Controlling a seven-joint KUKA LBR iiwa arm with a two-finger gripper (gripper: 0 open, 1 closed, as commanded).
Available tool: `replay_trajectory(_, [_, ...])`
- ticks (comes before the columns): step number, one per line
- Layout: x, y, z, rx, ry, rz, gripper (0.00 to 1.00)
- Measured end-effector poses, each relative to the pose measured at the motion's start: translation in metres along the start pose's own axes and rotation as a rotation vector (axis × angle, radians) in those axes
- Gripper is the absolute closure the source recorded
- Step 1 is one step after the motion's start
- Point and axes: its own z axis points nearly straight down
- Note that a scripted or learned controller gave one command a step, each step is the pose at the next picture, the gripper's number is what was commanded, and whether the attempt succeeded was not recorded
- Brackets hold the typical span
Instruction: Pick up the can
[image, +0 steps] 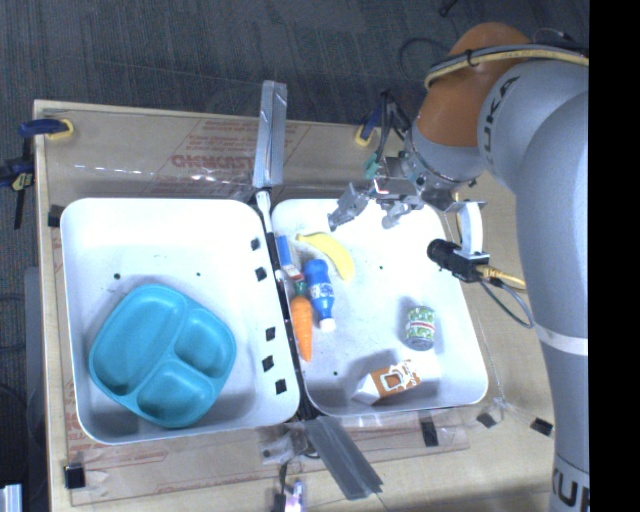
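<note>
Can (421, 327) standing in the right bin (455, 385), fingers (349, 207) spread apart, holding nothing, up near the banana (335, 252)

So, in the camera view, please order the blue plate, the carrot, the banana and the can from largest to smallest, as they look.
1. Blue plate, by far.
2. Carrot and banana: similar, so unranked.
3. Can, smallest.
</note>
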Motion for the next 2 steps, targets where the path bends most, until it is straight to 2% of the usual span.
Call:
replay_trajectory(1, [-0.056, -0.050, 0.112, 0.000, -0.001, -0.045, 0.00])
replay_trajectory(2, [-0.029, -0.044, 0.137, -0.006, -0.005, -0.074, 0.00])
